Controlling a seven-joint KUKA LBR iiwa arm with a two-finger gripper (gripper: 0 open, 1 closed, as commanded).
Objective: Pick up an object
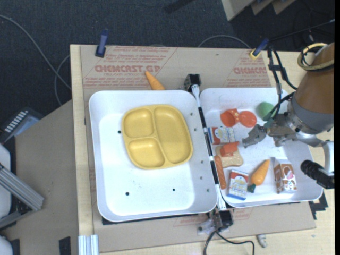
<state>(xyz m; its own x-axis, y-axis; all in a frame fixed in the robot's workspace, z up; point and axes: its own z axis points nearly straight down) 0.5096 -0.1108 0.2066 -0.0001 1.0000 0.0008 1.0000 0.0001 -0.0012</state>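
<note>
1. You have small toy foods scattered in the right bin (pixel 313 195): a carrot (pixel 260 172), a slice of toast (pixel 232 159), a red tomato slice (pixel 247 118), a green ball (pixel 265 109) and little cartons (pixel 285 177).
2. Your claw (pixel 255 137) hangs low over the middle of that bin, just right of the toast; you cannot tell whether it is spread or closed.
3. The left bin (pixel 106 158) carries a yellow divided plate (pixel 157 136).
4. Another carrot (pixel 154 81) lies on the tabletop (pixel 127 68) behind the bins.
</note>
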